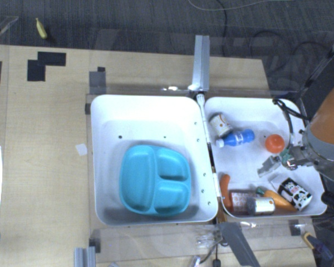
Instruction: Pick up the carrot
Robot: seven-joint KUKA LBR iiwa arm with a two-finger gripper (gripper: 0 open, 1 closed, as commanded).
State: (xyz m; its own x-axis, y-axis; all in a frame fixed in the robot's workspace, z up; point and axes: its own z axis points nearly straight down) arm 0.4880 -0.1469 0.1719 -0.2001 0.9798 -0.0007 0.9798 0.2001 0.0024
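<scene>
Carrot (280,198) not yet picked, lying on the right bin (250,113) floor just below and toward the near wall from the gripper (271,164), fingers apart, clamped on nothing, hovering close.

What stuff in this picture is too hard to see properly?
- Gripper, camera view: small and blurry, so its grip is unclear.
- Carrot: partly hidden by the can and the black-and-white box.
- Arm: cut off by the right edge.

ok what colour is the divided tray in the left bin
Light blue, a turquoise shade. The tray shows plainly in the camera view, lying in the left bin.
</scene>
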